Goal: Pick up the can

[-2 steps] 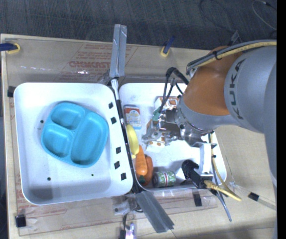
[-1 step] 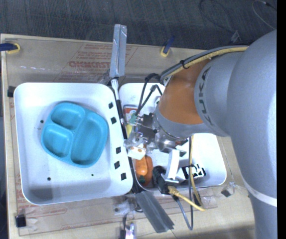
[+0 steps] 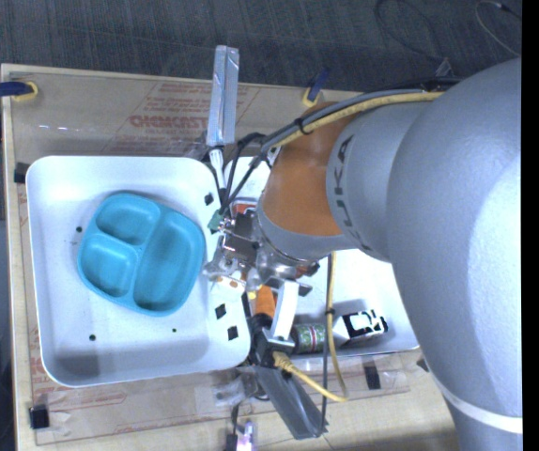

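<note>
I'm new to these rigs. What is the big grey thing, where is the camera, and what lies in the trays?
One camera looks down from above the bench. The grey and orange shape is a robot arm reaching in from the right; its gripper hangs by the bins' shared edge. The left white bin holds a blue divided plastic plate. The right white bin holds a small dark can on its side and a black-and-white box. I cannot tell whether anything is gripped.

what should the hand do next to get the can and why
Probably shift the hand a little toward the can and settle over its middle. The can lies on its side in the right bin, close to the wall nearest the camera, and the hand hangs just beside it, so a short correction looks enough before any grasp.
</note>
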{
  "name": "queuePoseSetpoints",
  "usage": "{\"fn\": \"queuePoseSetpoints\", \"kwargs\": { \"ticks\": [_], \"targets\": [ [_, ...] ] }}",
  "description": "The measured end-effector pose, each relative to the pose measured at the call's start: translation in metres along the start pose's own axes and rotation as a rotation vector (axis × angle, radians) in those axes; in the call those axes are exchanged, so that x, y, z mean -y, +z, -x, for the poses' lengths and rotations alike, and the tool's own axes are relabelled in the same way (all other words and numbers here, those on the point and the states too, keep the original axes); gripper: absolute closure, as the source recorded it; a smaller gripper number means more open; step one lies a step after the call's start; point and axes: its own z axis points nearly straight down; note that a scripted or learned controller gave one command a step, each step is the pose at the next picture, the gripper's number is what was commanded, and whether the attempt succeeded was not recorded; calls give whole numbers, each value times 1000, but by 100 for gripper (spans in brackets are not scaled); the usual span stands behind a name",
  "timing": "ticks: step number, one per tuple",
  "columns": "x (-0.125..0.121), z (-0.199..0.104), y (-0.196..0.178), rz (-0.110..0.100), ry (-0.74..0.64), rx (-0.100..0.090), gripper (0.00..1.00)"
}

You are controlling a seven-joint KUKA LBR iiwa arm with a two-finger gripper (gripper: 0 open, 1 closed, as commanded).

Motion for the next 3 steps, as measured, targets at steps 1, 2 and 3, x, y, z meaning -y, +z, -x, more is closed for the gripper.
{"fn": "queuePoseSetpoints", "kwargs": {
  "ticks": [1, 2, 3],
  "targets": [
    [1, -5, -14, 4, -110, -1, 100],
    [-47, 21, -53, 0, -56, -1, 100],
    [-20, -11, 27, -4, 257, 0, 100]
  ]
}}
